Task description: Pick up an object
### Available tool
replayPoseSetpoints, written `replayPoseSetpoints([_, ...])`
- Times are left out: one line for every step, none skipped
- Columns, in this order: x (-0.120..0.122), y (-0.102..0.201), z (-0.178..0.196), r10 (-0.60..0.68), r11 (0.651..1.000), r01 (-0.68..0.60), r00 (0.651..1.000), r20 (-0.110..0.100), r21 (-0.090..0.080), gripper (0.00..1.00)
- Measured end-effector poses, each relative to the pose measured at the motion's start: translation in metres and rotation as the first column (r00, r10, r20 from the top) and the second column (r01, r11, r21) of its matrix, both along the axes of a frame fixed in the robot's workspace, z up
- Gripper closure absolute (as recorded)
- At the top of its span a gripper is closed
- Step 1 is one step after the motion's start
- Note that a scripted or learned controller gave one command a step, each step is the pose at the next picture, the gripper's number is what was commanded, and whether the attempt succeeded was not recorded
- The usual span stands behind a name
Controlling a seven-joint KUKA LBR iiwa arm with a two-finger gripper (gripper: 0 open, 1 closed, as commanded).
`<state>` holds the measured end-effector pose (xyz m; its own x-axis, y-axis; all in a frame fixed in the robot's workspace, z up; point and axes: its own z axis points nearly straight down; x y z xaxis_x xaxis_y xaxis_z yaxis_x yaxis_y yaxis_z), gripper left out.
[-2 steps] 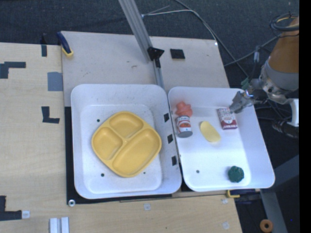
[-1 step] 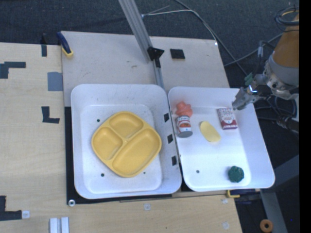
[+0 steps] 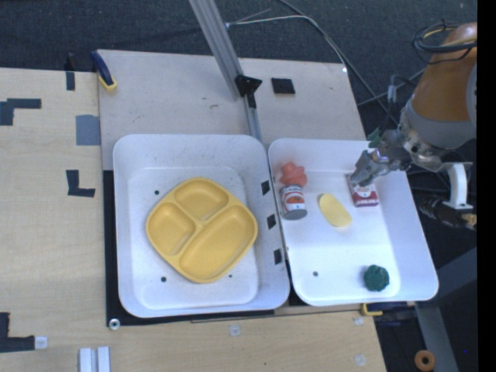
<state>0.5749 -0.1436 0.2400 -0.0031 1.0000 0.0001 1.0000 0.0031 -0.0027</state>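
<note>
A red-and-white packet (image 3: pixel 365 198) is seen in the right bin (image 3: pixel 403 239), near that bin's far right part, directly under the tip of the hand (image 3: pixel 363 175). The hand is lowered onto or just above the packet; whether contact is made cannot be told, and how far the hand is open cannot be told either, as its tip is seen only as a grey block. Just left of the packet, a pale yellow oval piece (image 3: pixel 335 210) is laid flat on the bin floor. Further left, a small jar with a red-and-white label (image 3: pixel 294 201) is found, with an orange lump (image 3: pixel 292 173) touching its far side. A dark green ball (image 3: pixel 377 278) is set well apart, near the bin's near right corner.

The left bin (image 3: pixel 136 231) is occupied by a yellow divided plate (image 3: pixel 201 229), lying flat in the middle.

The arm (image 3: pixel 442 103) is reached in from the right, angled down and leftward to the hand.
</note>
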Motion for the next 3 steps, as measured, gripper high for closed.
replayPoseSetpoints([-0.012, 0.063, -0.003, 0.003, 1.0, -0.003, 1.0, 0.0, 0.001, 1.0])
replayPoseSetpoints([-0.021, 0.109, 0.001, 0.003, 1.0, -0.003, 1.0, 0.0, 0.001, 1.0])
replayPoseSetpoints([-0.036, 0.152, 0.002, 0.001, 1.0, -0.001, 1.0, -0.001, 0.001, 1.0])
